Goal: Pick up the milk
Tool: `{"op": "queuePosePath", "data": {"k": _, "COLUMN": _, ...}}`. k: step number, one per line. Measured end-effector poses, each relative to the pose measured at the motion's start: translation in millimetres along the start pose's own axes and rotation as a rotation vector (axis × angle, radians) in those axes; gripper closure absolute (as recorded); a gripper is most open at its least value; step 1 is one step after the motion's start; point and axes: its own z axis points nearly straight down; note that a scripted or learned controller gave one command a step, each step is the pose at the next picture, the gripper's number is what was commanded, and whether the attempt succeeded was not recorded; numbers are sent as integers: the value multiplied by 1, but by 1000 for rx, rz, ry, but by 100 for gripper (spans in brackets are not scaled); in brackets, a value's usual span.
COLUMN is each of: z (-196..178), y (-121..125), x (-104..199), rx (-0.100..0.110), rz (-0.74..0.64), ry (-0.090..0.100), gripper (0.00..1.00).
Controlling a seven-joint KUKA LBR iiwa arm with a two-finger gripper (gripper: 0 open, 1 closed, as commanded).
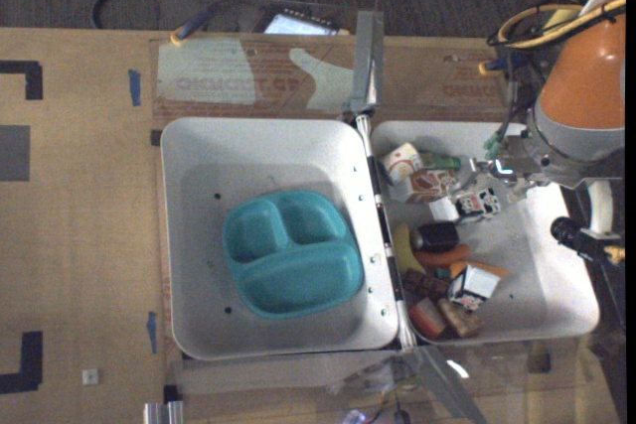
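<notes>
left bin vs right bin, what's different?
The left white bin holds a single teal three-compartment plate; the right white bin holds a heap of small toy food items crowded along its left side. The grey-and-orange arm reaches over the right bin, not the left. Both are shallow, white and roughly square.

Faint mirrored lettering on cardboard sheet, illegible, no readable labels
</notes>
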Motion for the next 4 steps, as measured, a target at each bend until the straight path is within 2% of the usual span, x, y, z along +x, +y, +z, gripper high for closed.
{"op": "queuePosePath", "data": {"k": 1, "z": 89, "y": 33, "x": -33, "rx": -34, "rz": -104, "ry": -8, "gripper": 0}}
{"op": "queuePosePath", "data": {"k": 2, "z": 75, "y": 36, "x": -30, "rx": -41, "rz": -105, "ry": -5, "gripper": 100}}
{"op": "queuePosePath", "data": {"k": 3, "z": 17, "y": -5, "x": 29, "rx": -3, "rz": -355, "ry": -1, "gripper": 100}}
{"op": "queuePosePath", "data": {"k": 4, "z": -2, "y": -57, "x": 94, "rx": -1, "rz": -746, "ry": 0, "gripper": 100}}
